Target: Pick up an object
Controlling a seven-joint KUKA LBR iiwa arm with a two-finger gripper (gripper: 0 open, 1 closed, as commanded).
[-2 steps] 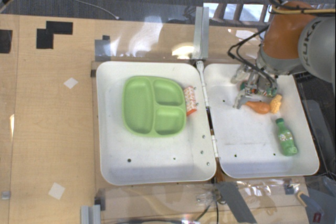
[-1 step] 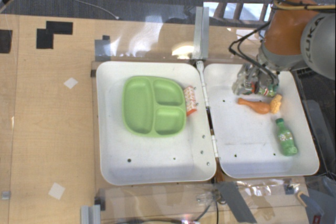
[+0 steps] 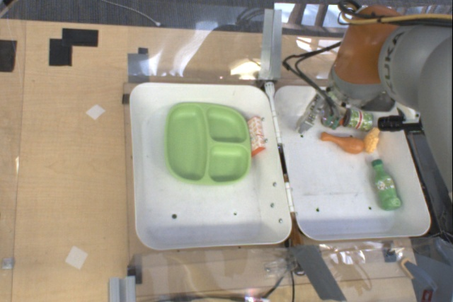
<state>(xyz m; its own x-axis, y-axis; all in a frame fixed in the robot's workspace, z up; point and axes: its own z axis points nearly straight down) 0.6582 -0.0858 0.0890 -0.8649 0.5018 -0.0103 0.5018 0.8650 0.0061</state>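
My gripper hangs low over the far left part of the right bin, under the grey wrist with its orange band. Just to its right lies a small green bottle with a red and white label, touching or very close to the gripper. In front of that bottle lies an orange and yellow toy. A larger green bottle lies near the bin's right wall.
The left bin holds a green divided plate and a small red and white packet at the plate's right edge. A metal post stands behind the wall between the bins. Cables loop beside the wrist.
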